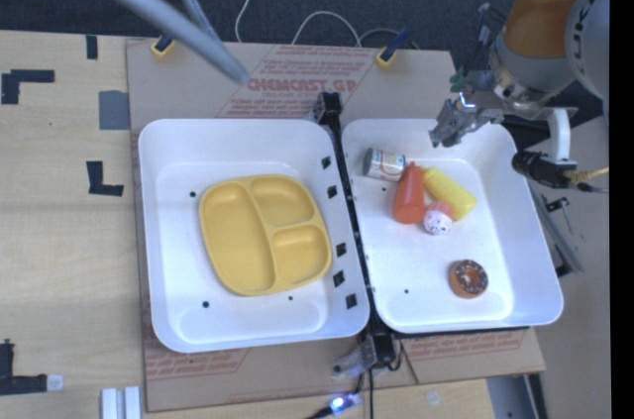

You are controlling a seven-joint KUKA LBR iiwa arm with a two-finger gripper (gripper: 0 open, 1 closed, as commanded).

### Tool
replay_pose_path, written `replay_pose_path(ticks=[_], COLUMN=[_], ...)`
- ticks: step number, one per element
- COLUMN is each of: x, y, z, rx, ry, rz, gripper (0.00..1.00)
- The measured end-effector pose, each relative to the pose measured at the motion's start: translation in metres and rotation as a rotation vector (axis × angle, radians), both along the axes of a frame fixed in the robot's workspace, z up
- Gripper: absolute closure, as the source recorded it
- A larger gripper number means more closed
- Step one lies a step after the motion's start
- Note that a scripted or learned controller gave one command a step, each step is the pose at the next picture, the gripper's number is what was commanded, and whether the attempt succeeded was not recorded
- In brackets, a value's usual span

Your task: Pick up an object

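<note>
Just gripper (452, 125) above right bin's (530, 239) rim

Two shallow white plastic bins (168, 209) lie on a tan cardboard sheet (297, 75) with red lettering; a yellow divided plastic tray (265, 234) fills the left one; the right one has a red-orange bottle (409, 195), a yellow oblong toy (451, 191), a white ball with dark speckles (437, 223), a brown glazed doughnut (468, 278) and a silver can (382, 163)
</note>
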State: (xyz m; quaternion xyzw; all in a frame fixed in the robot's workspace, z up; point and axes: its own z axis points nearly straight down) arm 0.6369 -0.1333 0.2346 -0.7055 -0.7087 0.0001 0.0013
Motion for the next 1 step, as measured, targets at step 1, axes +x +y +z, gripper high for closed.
replay_pose_path(ticks=[1], x=[-0.0233], y=[0.0474], z=[-0.0128], rx=[0.0], ry=[0.001], rz=[0.0], gripper=[1.0])
